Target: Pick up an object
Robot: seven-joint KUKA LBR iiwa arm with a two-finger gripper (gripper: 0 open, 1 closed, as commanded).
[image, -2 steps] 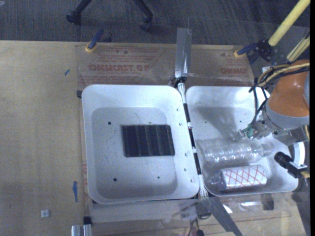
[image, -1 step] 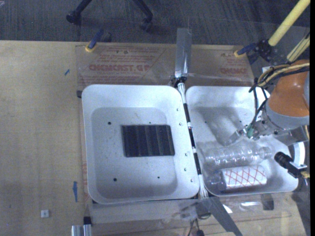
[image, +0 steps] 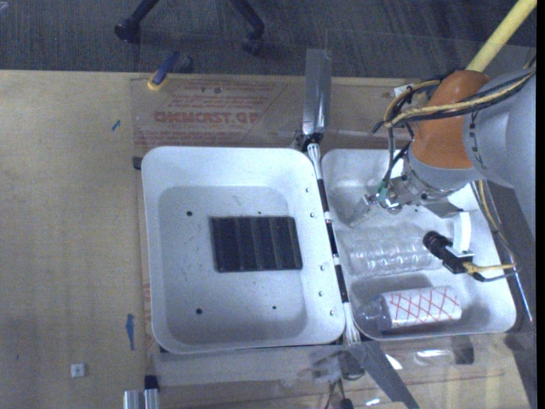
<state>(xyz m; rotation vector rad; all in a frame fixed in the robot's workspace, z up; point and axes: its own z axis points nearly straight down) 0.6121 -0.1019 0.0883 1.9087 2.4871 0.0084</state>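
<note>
- The gripper [image: 381, 196] is hanging over the right bin [image: 502, 313]; whether it is apart or together, I cannot tell.
- A clear bottle [image: 392, 254] and checked box [image: 423, 305] are lying below it.

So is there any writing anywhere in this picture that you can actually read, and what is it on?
Red print on the clear sheet behind the left bin: one line of capitals, too blurred to read for sure.
Red crisscross pattern on the white packet in the right bin: a pattern, no letters I can make out.
I see no other text.
</note>
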